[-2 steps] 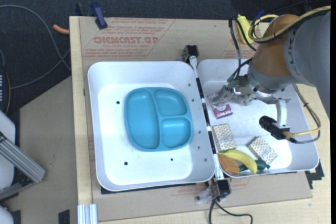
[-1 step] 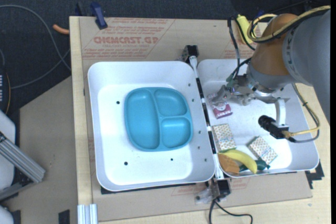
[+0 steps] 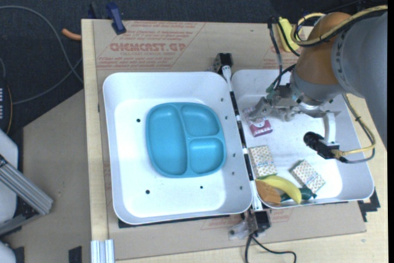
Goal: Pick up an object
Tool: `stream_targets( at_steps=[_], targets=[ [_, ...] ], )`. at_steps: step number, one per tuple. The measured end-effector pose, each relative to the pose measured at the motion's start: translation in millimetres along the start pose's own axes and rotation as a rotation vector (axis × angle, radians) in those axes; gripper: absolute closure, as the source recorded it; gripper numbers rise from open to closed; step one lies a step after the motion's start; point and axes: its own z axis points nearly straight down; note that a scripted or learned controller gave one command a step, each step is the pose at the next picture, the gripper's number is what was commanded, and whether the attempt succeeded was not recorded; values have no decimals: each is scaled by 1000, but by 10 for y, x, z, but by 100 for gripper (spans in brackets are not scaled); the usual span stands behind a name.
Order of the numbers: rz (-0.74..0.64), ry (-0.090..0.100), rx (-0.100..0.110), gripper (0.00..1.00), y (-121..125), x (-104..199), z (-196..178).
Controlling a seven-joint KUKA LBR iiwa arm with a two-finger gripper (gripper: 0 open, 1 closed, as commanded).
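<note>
- Two white bins sit side by side; the right bin (image 3: 363,178) serves as the landmark for every location below.
- Gripper (image 3: 263,109): low over the upper left part of the right bin, close to the wall it shares with the left bin (image 3: 123,151). Whether the hand is spread or pressed together cannot be told; nothing is seen held.
- Nearest candidate: a small red-and-white packet (image 3: 260,127), lying flat just below the gripper, beside the right bin's left wall.
- Risk, flat target: the packet appears thin. A descent that stops short would likely close on air; one that overshoots would press into the bin floor.
- Risk, wall clearance: the packet lies close to the shared wall. A lateral offset toward it could strike the rim or pin the packet there.
- Risk, wrong object: a patterned packet (image 3: 263,161) lies just below the red one, near the same wall. A drift toward the lower edge could catch both or neither.
- Remaining candidates: a banana (image 3: 280,186) at the right bin's lower left corner and a second patterned packet (image 3: 308,175) beside it, both well apart from the gripper.
- Non-target: a blue divided plate (image 3: 184,138) in the left bin.
</note>
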Motion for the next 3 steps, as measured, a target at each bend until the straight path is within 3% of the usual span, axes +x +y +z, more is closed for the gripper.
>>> stream_targets(
  at_steps=[1,3],
  targets=[
    [3,-3,-8,0,-141,36,-12],
    [2,-1,-9,0,-197,31,-16]
  ],
)
